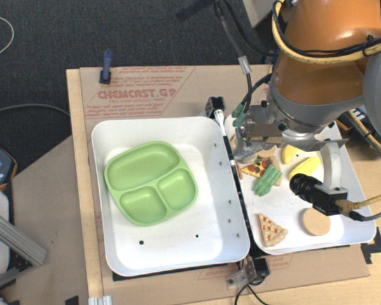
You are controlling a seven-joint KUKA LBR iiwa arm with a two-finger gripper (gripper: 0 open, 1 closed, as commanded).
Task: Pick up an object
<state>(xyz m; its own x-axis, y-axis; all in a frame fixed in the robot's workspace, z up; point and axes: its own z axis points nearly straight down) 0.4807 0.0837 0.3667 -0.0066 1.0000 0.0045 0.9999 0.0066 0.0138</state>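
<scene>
- Camera view puts the task at an early stage, by my judgement: nothing is visibly lifted, and every toy item still lies on a bin floor.
- Left shallow white plastic bin (206, 148) holds one thing, a light green three-compartment plastic plate (150, 181), lying flat.
- Right shallow white bin (360, 232) holds the candidates: a pizza-slice toy (254, 169) touching a green ridged vegetable toy (266, 181), a second pizza slice (271, 229) near the front, a yellow rounded piece (304, 162), and a tan round biscuit (316, 222).
- Grey two-finger gripper (254, 146) hangs low over the upper pizza slice; its opening and any hold cannot be told, as the wrist hides it.
</scene>
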